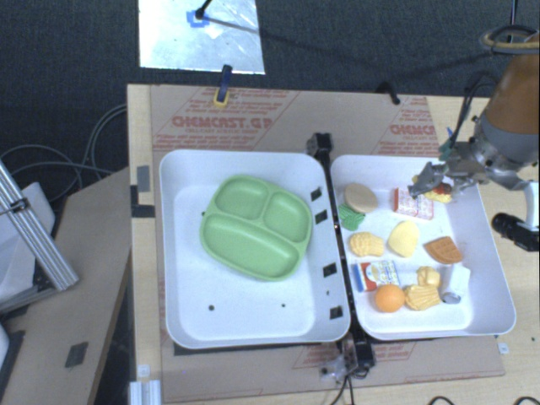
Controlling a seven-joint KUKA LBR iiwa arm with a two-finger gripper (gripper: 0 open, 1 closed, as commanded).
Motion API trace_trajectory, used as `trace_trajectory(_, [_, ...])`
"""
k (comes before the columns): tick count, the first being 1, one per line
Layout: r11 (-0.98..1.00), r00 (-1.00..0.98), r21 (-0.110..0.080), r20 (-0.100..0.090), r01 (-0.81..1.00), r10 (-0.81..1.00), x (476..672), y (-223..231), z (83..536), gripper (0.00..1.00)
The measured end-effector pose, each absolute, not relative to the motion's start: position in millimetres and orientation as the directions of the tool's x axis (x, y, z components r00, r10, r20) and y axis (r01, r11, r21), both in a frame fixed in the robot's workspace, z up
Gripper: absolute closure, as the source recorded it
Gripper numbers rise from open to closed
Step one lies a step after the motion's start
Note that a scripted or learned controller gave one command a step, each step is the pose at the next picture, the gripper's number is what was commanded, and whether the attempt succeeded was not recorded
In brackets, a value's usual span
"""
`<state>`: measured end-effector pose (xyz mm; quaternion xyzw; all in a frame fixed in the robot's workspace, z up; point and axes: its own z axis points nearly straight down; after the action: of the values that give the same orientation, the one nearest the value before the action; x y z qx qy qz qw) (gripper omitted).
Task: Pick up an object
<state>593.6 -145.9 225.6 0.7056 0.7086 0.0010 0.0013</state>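
Note:
My gripper (431, 176) hangs over the far right part of the right bin (498, 310). It sits just above a red and white packet (413, 203) and a small yellow and red item (440, 195), and whether it touches either cannot be judged. Below lie a tan bun (361, 197), a green piece (350, 219), a pale yellow lemon shape (403, 238), a yellow pastry (366, 244), a brown wedge (442, 249), a small carton (381, 272) and an orange (388, 298).
The left bin (181, 310) holds a green divided plate (256, 226). A black divider (331, 226) runs between the bins. Near the right bin's front lie a yellow lump (422, 297) and a grey cylinder (452, 287). A shiny sheet (200, 24) lies beyond the bench.

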Motion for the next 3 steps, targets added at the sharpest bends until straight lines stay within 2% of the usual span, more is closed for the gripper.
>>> trace_trajectory(2, [0.010,-0.010,0.004,0.001,1.000,1.000,650.5,-39,234,1.00])
trace_trajectory(3, [0.005,-0.005,0.002,-0.001,1.000,1.000,645.5,-41,228,1.00])
